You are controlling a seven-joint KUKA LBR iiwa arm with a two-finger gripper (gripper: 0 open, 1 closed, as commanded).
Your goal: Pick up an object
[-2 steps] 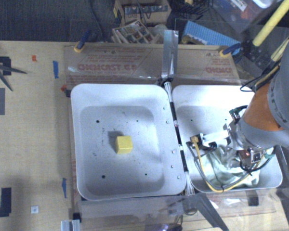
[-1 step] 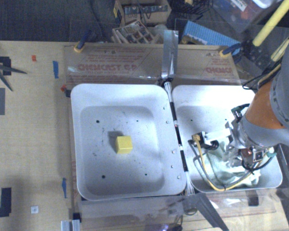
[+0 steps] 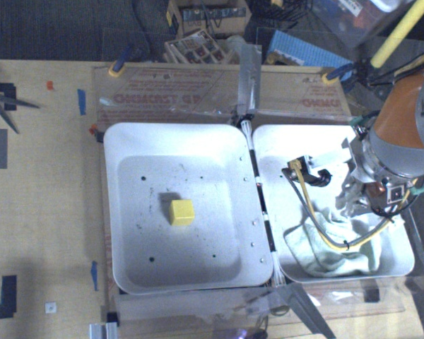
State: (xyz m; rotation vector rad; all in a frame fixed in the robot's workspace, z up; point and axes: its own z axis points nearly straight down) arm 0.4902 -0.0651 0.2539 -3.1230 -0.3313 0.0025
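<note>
Gripper (image 3: pixel 348 207) is seen low over the right bin (image 3: pixel 283 147), at or just above the far edge of a crumpled pale cloth (image 3: pixel 328 258). Open or closed can't be told from this angle, and no grasp is confirmed.

The cloth is taken as the likely target and lies in the near part of the right bin, bunched toward the near wall. It is judged light, soft and limp, so it will sag and drape when lifted, and nothing about it is fragile. A raised fold or ridge is best pinched, since flat areas give little to bite on.

Alternative: a yellow block (image 3: pixel 182 212) is sat near the middle of the left bin (image 3: pixel 198 154), well apart from the gripper. It is judged light and stiff, best taken across two opposite flat faces.

Count: 2 bins, 1 cloth, 1 yellow block.
</note>
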